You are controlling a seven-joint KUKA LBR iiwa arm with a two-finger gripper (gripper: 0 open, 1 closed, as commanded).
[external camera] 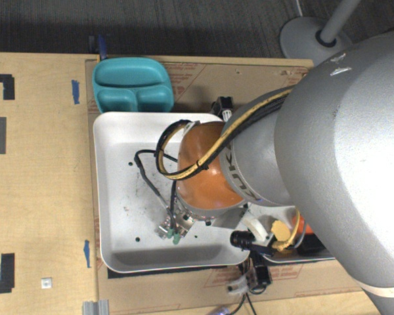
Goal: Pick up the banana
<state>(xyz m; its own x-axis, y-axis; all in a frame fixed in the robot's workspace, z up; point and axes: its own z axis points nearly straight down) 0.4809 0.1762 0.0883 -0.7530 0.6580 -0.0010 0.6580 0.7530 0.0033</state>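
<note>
bin (115, 195): smooth scuffed white plastic | arm (341, 143): satin grey metal | bench (39, 176): matt cardboard-like

Robotics lab: taped cardboard bench (39, 176), white bin (118, 195), cabled arm (328, 149).

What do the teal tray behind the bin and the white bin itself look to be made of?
Teal tray: likely moulded plastic, matte, with rounded edges and soft-edged compartments. White bin: probably plastic too, semi-gloss with scuffs and dark specks on its floor; painted metal cannot be ruled out.
</note>
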